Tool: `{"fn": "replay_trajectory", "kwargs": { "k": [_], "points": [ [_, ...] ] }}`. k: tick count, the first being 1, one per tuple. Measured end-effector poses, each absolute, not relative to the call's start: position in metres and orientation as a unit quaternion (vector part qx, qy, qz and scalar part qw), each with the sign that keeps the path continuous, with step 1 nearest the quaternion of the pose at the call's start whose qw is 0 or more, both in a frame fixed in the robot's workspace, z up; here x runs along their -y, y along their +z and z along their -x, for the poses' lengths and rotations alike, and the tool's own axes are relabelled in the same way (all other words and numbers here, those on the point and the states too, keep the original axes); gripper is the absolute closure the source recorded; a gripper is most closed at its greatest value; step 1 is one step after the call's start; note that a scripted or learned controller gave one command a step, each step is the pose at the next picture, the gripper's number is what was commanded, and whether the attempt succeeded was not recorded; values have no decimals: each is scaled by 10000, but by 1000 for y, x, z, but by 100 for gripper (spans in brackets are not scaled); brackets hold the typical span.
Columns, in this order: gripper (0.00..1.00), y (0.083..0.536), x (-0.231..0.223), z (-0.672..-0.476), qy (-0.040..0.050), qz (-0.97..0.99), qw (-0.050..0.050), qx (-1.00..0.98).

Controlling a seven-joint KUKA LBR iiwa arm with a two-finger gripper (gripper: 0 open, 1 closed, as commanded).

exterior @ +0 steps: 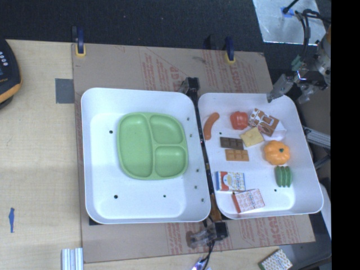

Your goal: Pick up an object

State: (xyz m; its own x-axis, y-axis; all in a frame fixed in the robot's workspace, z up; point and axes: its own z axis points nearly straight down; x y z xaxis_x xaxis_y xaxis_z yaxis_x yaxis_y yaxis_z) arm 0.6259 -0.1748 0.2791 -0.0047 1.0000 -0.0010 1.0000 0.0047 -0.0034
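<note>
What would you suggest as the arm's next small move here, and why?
Probably swing the claw inward and down over the right bin. It sits at that bin's upper right corner with nothing visibly in it, while the toy foods, such as the pumpkin and tomato, lie untouched inside.

1. You are looking at a robotics lab or test cell, not a home.
2. A cardboard sheet (169, 66) is held to the tabletop (34, 151) by blue clamps (80, 41).
3. Two white bins (101, 201) sit side by side, joined by black fixtures (192, 85).
4. The right bin holds toy food, such as a plastic pumpkin (277, 152), and the left a green divided plate (152, 145).
5. Cables and robot hardware (306, 75) crowd the upper right.
</note>
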Motion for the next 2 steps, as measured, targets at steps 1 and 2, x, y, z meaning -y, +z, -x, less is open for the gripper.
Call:
{"fn": "replay_trajectory", "kwargs": {
  "k": [1,2],
  "points": [
    [0,87,125,-610,2,7041,20,7101],
    [0,94,113,-659,6,7044,-1,7098]
  ]
}}
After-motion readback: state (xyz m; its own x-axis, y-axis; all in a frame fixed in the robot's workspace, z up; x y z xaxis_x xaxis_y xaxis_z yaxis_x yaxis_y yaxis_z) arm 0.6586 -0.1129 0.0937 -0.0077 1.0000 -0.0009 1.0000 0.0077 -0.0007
